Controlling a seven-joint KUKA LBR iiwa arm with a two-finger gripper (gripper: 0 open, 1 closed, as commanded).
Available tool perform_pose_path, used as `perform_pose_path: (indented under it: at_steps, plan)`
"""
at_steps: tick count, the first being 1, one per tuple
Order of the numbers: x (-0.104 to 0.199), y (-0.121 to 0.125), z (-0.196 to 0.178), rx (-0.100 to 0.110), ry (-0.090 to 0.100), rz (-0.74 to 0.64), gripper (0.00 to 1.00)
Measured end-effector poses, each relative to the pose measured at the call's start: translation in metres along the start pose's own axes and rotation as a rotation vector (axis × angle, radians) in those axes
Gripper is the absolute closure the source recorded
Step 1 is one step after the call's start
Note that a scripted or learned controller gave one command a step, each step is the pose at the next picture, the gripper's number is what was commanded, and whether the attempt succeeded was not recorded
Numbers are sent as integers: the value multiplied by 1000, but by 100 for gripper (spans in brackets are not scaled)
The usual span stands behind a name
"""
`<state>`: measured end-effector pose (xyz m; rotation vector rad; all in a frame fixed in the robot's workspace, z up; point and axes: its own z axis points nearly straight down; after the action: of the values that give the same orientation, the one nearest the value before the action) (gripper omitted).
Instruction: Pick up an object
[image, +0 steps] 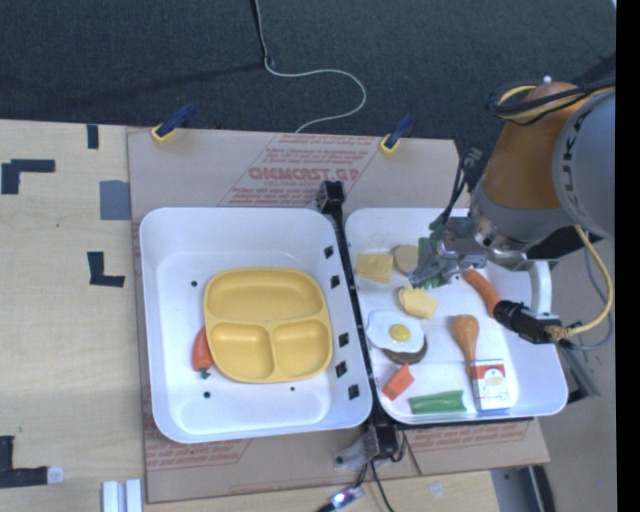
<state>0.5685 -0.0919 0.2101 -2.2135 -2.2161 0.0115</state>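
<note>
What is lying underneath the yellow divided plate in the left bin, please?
An orange-red piece, probably a toy carrot, pokes out from under the left edge of the yellow plate. The plate covers the rest of it and whatever else lies beneath.

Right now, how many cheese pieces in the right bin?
2. One cheese wedge at the bin's upper left by the divider; a second cheese wedge just below the gripper. The arm could hide more.

**Even light, soft focus**

Lighting is bright and diffuse, seemingly from overhead. The white bins (165, 300) read slightly bluish and nearly blown out, with faint shadows along their inner walls. The yellow plate (268, 322) casts only a thin shadow. The whole picture is mildly soft and grainy, and the dark floor (120, 50) shows noise.
</note>
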Motion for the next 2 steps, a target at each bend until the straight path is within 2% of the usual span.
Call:
perform_pose_path:
  at_steps: [1, 2]
  plan:
    - [-4, -12, -3, -3, -1, 0, 100]
    - [0, -6, -1, -4, -1, -1, 100]
